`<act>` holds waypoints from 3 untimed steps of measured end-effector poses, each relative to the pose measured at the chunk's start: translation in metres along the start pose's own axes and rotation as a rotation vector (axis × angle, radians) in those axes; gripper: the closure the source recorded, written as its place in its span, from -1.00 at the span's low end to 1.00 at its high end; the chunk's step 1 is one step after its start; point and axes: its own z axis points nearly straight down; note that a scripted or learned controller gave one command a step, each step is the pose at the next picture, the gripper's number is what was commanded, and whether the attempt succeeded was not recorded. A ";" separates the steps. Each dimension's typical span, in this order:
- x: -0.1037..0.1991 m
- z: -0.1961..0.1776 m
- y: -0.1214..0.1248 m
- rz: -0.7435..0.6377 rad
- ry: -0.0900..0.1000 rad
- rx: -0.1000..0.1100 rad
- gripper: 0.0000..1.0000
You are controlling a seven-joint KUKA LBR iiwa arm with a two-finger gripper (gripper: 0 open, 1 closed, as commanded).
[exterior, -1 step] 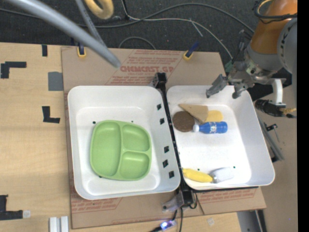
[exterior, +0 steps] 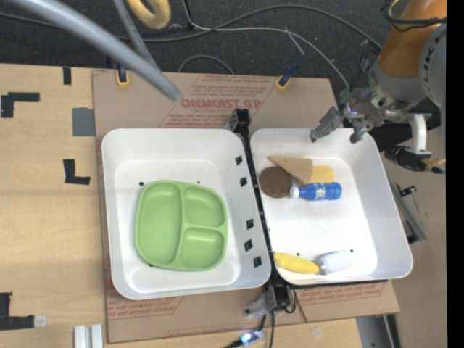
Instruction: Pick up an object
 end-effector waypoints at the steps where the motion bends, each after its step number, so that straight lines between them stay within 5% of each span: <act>1: -0.002 0.044 0.000 0.000 0.000 0.004 -1.00; 3: -0.006 0.138 0.009 -0.001 0.002 -0.006 -1.00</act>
